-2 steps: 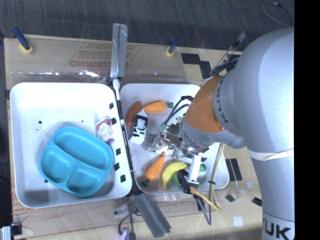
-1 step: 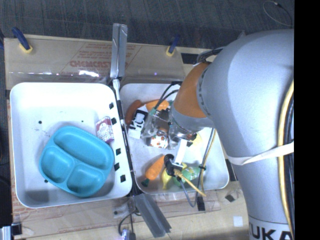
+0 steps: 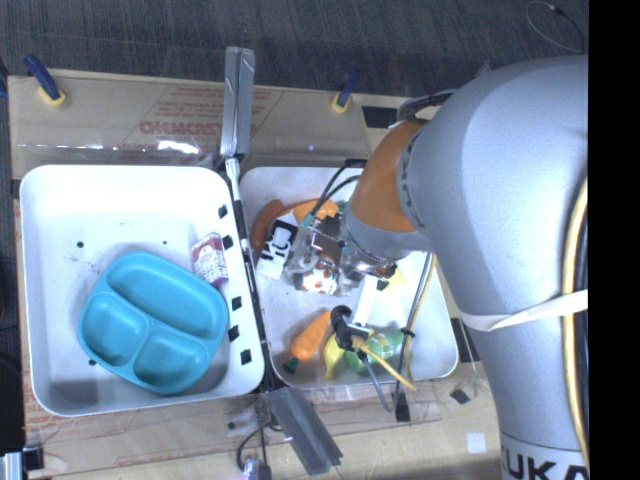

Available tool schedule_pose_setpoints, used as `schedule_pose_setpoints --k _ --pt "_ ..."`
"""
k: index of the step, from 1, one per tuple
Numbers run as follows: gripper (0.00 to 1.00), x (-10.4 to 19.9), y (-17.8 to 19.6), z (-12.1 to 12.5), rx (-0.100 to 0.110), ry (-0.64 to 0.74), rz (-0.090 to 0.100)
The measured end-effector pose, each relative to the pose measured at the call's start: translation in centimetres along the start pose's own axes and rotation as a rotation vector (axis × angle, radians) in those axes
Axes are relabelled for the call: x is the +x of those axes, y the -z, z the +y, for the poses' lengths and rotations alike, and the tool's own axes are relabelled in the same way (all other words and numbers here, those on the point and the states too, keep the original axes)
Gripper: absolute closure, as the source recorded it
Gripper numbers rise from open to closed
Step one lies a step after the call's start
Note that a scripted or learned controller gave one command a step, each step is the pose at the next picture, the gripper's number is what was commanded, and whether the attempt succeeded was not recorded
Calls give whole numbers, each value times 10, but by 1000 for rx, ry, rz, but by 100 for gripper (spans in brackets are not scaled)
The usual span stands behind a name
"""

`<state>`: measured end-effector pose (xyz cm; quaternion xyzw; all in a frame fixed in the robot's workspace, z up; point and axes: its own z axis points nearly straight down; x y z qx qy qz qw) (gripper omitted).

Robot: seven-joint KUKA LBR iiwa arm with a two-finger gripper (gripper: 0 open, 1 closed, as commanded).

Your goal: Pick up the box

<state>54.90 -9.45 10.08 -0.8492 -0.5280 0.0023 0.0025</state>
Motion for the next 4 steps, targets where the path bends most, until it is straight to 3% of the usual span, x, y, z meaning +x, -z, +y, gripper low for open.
schedule_pose_setpoints --k 1,2,3,4 --pt "100 80 90 -21 -2 -128 1" --pt "100 140 141 -74 -3 -72 0" --pt "100 252 31 -153 -7 12 3" --pt "100 282 119 -139 -3 -418 1"
